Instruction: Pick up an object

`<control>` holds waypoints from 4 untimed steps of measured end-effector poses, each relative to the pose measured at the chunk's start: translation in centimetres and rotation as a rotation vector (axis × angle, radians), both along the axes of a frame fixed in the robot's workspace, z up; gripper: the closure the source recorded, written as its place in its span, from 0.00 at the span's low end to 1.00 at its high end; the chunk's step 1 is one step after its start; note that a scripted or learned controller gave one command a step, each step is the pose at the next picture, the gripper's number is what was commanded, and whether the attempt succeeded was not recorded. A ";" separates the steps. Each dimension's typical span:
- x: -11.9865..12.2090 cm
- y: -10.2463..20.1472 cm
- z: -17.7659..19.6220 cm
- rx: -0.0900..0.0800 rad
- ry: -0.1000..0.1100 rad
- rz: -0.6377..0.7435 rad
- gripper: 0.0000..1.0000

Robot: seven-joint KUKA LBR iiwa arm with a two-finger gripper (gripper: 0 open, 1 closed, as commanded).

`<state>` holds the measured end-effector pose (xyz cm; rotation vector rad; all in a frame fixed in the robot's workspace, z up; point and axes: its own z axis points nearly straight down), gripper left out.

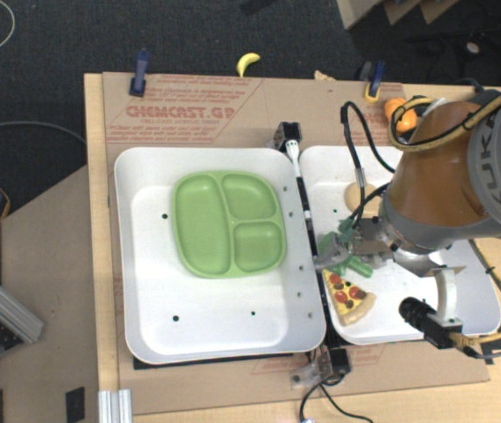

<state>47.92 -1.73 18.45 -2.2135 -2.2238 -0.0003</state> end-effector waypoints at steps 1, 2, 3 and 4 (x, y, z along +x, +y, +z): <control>0.1 -0.3 1.0 -0.002 -0.004 -0.005 1.00; 2.9 5.8 -0.1 -0.001 -0.005 0.002 1.00; 8.2 8.3 0.0 -0.002 -0.008 -0.001 1.00; 9.1 21.5 5.9 0.003 -0.012 0.009 1.00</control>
